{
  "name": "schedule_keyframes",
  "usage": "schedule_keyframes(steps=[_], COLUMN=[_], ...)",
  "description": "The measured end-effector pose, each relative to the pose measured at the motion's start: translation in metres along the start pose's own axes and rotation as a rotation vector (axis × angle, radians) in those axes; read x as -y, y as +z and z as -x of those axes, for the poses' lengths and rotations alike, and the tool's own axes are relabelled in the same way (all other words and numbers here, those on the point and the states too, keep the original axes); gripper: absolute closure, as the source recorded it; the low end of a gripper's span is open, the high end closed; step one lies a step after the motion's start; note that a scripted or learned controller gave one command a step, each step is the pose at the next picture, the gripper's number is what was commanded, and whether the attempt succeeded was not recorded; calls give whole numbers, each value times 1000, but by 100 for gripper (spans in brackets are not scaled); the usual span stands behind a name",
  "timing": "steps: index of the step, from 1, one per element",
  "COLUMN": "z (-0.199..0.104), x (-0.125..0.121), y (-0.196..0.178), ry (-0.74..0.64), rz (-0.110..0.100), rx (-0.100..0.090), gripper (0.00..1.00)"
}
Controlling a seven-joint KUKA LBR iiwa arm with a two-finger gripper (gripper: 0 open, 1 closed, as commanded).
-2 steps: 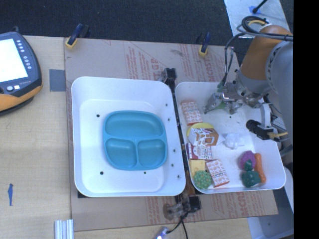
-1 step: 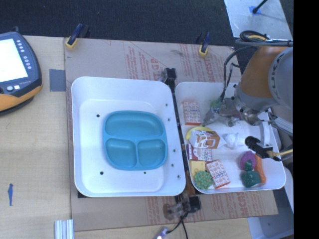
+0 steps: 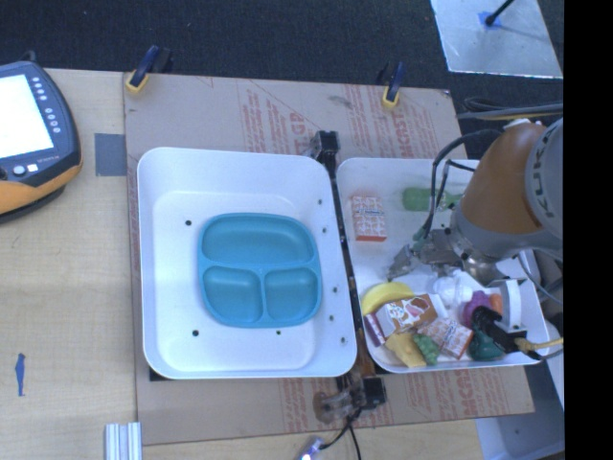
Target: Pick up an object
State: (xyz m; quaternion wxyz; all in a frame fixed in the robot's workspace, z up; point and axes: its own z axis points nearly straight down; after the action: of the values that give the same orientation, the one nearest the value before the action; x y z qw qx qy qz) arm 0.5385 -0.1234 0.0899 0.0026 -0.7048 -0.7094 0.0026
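Observation:
My gripper (image 3: 414,255) hangs low in the right bin (image 3: 383,172), just above a yellow banana (image 3: 385,297). Its fingers look spread, and I see nothing between them. Below and to the right of it lies a heap of small items: a brown snack packet (image 3: 406,315), a white crumpled piece (image 3: 450,286), a purple item (image 3: 477,307) and a dark green one (image 3: 487,345). A small red and white box (image 3: 369,217) lies apart to the gripper's upper left. A green item (image 3: 418,199) sits near the bin's far side, partly behind a cable.
The left bin (image 3: 163,257) holds a blue divided plate (image 3: 260,267). A tablet-like pendant (image 3: 29,132) rests on the bench at far left. Clamps (image 3: 327,146) (image 3: 350,396) sit where the bins meet. The grey and orange arm (image 3: 512,195) covers the right bin's right side.

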Motion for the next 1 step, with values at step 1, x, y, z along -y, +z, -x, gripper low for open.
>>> schedule_keyframes(steps=[1], z=[29], x=[50], y=[0], ry=[0], rz=[4], rx=[0], gripper=[0])
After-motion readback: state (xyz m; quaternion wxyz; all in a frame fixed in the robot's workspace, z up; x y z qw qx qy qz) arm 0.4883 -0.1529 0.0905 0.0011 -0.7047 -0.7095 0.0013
